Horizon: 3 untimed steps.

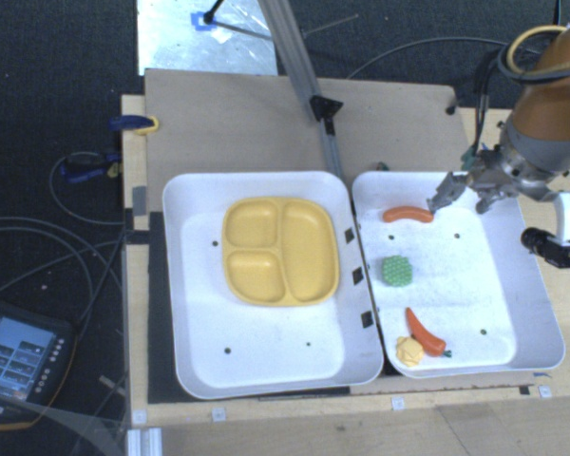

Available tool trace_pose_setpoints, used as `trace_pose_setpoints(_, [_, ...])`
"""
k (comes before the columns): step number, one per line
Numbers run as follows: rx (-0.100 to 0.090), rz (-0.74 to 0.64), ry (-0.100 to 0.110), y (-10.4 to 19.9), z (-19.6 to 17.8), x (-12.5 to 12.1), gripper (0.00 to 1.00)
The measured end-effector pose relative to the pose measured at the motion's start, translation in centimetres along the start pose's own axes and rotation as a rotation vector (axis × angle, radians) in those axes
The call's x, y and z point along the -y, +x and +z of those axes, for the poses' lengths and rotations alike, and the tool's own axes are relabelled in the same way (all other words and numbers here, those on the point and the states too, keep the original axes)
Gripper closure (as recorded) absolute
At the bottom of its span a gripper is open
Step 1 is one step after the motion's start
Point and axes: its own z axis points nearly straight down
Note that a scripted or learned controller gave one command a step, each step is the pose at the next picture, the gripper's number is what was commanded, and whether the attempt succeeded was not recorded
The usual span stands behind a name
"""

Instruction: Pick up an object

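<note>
You see the hand, fingers spread and gripping nothing, at the far end of the right bin, with the sausage just to its left, lying crosswise, long axis left-right.

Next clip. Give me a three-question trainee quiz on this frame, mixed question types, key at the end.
1. True or false: the yellow divided plate lies in the same bin as the sausage.
2. Multiple choice: which item lies nearest the gripper? A) the green round item B) the sausage C) the carrot
3. Fill in: the small yellow item lies next to the ___.

Key
1. False: the plate lies in the left bin, the sausage in the right bin.
2. B
3. carrot
</note>
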Motion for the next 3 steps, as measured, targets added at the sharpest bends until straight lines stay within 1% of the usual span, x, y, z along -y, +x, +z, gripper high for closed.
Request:
trace_pose_setpoints(1, [0.000,0.000,0.000,0.0,0.0,0.0,0.00])
trace_pose_setpoints(2, [0.000,0.006,0.005,0.0,6.2,0.5,0.00])
trace_pose_setpoints(3, [0.000,0.006,0.005,0.0,11.4,0.5,0.00])
